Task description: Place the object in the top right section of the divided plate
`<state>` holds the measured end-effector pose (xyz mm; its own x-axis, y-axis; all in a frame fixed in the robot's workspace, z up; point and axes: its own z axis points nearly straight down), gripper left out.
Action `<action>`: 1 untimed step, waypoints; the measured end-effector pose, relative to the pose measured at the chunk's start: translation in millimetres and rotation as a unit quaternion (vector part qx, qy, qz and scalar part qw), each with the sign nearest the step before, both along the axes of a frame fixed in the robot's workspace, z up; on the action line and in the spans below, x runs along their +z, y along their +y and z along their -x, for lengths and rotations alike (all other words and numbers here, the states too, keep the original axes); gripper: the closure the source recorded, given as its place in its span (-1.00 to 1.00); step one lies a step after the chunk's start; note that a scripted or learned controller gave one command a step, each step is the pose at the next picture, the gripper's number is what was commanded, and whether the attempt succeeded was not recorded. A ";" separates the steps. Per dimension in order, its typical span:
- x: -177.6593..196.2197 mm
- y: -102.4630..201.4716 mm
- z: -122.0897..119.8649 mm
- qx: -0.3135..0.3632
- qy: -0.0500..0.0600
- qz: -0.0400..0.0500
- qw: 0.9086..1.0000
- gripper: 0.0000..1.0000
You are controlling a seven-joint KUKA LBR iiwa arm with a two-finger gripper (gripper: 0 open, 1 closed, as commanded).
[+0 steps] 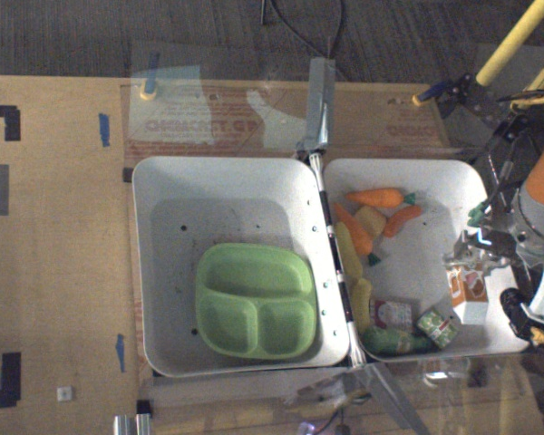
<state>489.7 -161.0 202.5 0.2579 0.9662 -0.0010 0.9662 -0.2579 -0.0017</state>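
Observation:
The green divided plate (254, 300) lies in the left bin (163, 198), toward its front, with one long section at the back and two smaller ones at the front. All its sections are bare. My gripper (472, 250) hangs over the right side of the right bin (453, 179), just above an orange and white carton (469, 295). I see nothing held in it. Toy foods lie in the right bin: two carrots (377, 198) (402, 220), a yellow banana (347, 253), a red and white packet (393, 314) and a small green box (438, 326).
A metal divider (319, 166) runs between the two bins. A green cucumber-like piece (392, 341) lies along the right bin's front wall. Cables and a yellow-handled clamp (490, 57) sit beyond the right bin's far corner. The arm's orange band (542, 184) is at the right edge.

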 end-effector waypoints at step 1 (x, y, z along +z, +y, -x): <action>12.7 90.7 -12.2 -0.033 -0.001 0.000 0.999 1.00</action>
<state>501.9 -70.2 215.2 0.3219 0.9468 -0.0003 0.9468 -0.3219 0.0004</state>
